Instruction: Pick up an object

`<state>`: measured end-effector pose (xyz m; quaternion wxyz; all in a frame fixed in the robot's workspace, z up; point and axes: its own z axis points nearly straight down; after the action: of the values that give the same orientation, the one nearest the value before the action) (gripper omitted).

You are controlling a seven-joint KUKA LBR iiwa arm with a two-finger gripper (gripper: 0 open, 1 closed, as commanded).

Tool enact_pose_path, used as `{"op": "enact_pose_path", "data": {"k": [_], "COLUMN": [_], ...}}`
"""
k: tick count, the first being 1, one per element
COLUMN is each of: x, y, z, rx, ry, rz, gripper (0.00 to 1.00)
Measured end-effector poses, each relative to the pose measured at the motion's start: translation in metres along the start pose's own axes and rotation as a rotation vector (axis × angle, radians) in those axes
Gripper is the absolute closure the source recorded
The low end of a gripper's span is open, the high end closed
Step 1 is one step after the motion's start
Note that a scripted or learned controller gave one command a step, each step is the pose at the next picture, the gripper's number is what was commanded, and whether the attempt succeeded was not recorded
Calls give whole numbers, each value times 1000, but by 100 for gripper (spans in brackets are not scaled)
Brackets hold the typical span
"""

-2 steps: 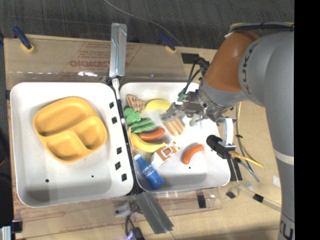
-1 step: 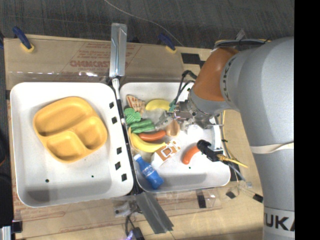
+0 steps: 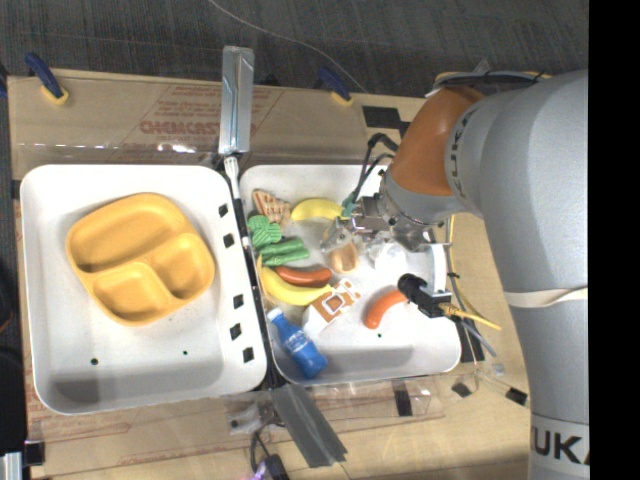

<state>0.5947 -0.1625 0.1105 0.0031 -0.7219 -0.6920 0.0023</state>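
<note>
So, going from the left: the left shallow white bin (image 3: 40,268) had a yellow plastic divided tray (image 3: 140,256) sitting in it, tilted a bit, more or less in the middle. A grey metal bar (image 3: 236,98) stuck up at the far end of the seam between the two bins.

The right shallow white bin (image 3: 420,353) was the crowded one. Along its left wall, from far to near: a tan waffle-looking toy piece (image 3: 268,204), a green ridged plastic toy (image 3: 268,236), a red toy sausage (image 3: 301,275) lying on top of a yellow toy banana (image 3: 290,290), and a blue plastic bottle (image 3: 297,345) at the near left corner, leaning against the wall. A yellow toy lemon (image 3: 316,210) sat toward the far side, just right of the waffle piece. A white and orange carton (image 3: 335,303) lay near the middle, and an orange-red toy chili shape (image 3: 381,308) was just right of it.

The two-finger gripper (image 3: 352,230) was down in the far half of that bin, right beside the lemon, with a small tan rounded toy (image 3: 344,258) just below it. It was too cluttered there to tell how the claw stood, or whether anything was in it. The grey arm with the orange band (image 3: 430,153) came in from the right.
</note>
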Motion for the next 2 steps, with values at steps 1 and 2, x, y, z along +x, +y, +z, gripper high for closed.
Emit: {"op": "enact_pose_path", "data": {"k": [1, 2], "x": [94, 90], "y": [30, 28], "z": [-85, -117], "rx": [-13, -7], "ry": [2, -2], "rz": [-76, 60], "gripper": [100, 100]}}
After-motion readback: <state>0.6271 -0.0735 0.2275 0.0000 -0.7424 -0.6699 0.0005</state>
